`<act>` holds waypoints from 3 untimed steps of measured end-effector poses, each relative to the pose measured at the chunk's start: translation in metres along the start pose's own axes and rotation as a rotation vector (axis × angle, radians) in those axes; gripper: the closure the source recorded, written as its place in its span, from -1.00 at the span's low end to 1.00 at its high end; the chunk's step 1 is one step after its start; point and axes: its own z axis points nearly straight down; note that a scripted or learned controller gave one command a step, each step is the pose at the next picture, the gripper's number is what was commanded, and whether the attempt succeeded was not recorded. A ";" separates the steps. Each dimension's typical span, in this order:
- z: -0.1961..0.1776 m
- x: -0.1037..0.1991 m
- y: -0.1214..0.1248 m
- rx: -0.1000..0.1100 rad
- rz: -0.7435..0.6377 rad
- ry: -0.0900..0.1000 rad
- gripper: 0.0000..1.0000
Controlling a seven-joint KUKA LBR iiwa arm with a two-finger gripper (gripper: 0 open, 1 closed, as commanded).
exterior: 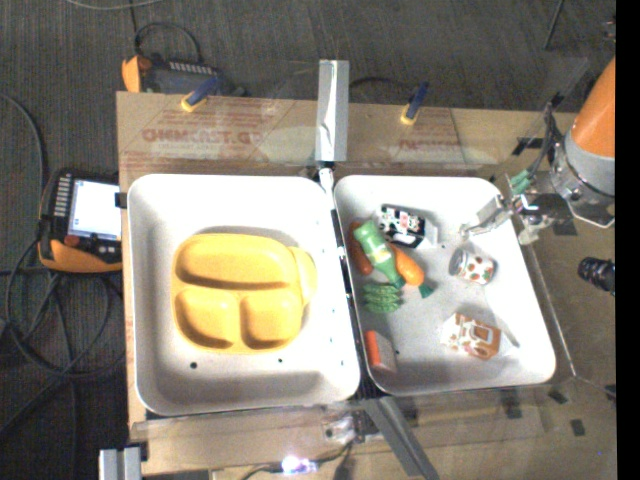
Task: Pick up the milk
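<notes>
The bench (150,128) was topped with a brown board that carried faint reversed lettering near its far edge. Two shallow white bins sat directly on it, side by side and touching along the middle. The left bin (150,298) covered the board from its left edge to the centre, and the right bin (520,358) ran from the centre toward the right edge. A clear sheet (300,108) lay along the far edge, pinned by a left clamp (200,92) and a right clamp (414,102), with an upright grey post (333,108) standing between them at the far edge's middle.
</notes>
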 end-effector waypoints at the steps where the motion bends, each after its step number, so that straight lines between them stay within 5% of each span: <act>1: 0.115 0.038 -0.003 0.001 -0.151 0.002 -1.00; 2: 0.112 0.057 0.119 0.000 -0.097 -0.002 -1.00; 3: 0.072 0.051 0.099 -0.001 -0.047 -0.002 -1.00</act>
